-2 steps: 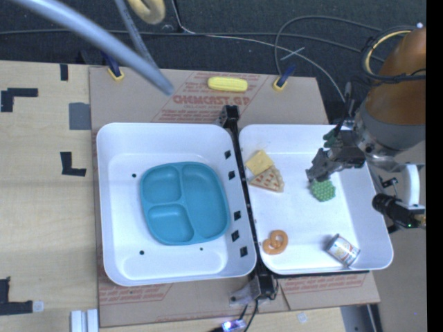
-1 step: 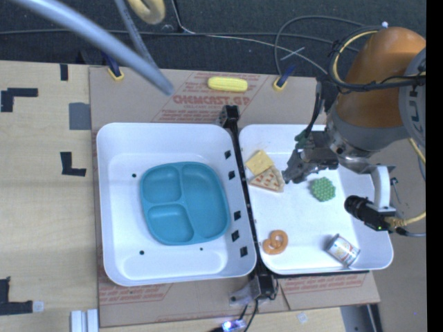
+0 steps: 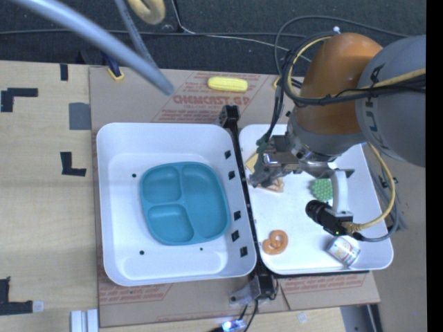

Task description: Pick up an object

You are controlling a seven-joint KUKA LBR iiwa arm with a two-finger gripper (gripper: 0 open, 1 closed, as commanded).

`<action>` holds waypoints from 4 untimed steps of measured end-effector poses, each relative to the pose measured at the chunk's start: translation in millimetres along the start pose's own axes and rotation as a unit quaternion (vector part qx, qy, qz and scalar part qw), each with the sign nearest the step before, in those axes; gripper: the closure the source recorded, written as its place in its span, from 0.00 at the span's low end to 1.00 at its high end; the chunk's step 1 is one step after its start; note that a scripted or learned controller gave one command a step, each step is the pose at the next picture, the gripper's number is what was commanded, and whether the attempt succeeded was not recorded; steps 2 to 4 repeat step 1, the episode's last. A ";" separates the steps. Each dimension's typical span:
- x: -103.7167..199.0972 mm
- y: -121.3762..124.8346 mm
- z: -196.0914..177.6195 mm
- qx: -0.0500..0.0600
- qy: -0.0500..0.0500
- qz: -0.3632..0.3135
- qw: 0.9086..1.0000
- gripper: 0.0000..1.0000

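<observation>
We noted teal divided plate (image 3: 184,203) in white left bin (image 3: 114,185). Right bin (image 3: 304,258) white too. We saw orange pretzel-like ring (image 3: 276,242), green dotted item (image 3: 322,187), yellow corn cob (image 3: 227,84) on brown cardboard (image 3: 190,102). Arm (image 3: 387,95) grey, orange band.

Arm (image 3: 387,88) comes in from the right, grey body w/ the orange band (image 3: 339,81) bulging above the wrist, bent down steeply toward the bench. Wrist sits approx over the upper left part of the right-hand side. Gripper (image 3: 266,175) hangs below the band, pointing down and a bit left, metal head dark and cluttered w/ cables looping round it.
</observation>
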State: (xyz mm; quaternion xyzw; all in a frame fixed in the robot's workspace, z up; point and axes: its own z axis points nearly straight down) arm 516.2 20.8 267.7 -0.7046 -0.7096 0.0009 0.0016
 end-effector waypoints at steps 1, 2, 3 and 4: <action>43.8 4.8 9.4 0.000 -0.001 0.002 1.000 1.00; 43.8 4.8 9.4 0.000 -0.001 0.002 1.000 1.00; 43.8 4.8 9.4 0.000 -0.001 0.002 1.000 1.00; 43.8 4.8 9.4 0.000 -0.001 0.002 1.000 1.00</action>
